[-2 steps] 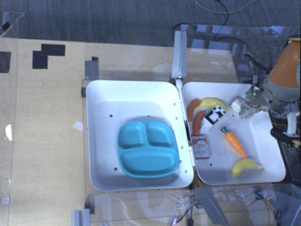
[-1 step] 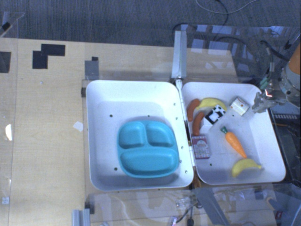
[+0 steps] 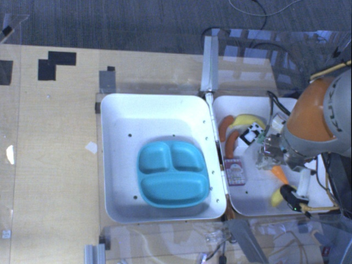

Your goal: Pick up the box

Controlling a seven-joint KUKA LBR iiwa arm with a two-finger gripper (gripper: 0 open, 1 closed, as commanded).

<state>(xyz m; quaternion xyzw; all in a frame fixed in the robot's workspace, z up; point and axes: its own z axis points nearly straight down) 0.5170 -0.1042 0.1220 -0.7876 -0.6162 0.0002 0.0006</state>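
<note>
You see the box (image 3: 235, 172) lying flat in the right bin (image 3: 247, 202), tight against its left wall. It is a small, flat rectangle, pinkish with print, and its long side runs up and down the frame. The gripper (image 3: 268, 153) hangs just to its right, low in the bin; you cannot tell how it is set. Above the box lie a red sausage shape (image 3: 231, 142) and a yellow banana (image 3: 245, 120). The smooth blue tray (image 3: 172, 172) fills the left bin (image 3: 118, 147).
</note>
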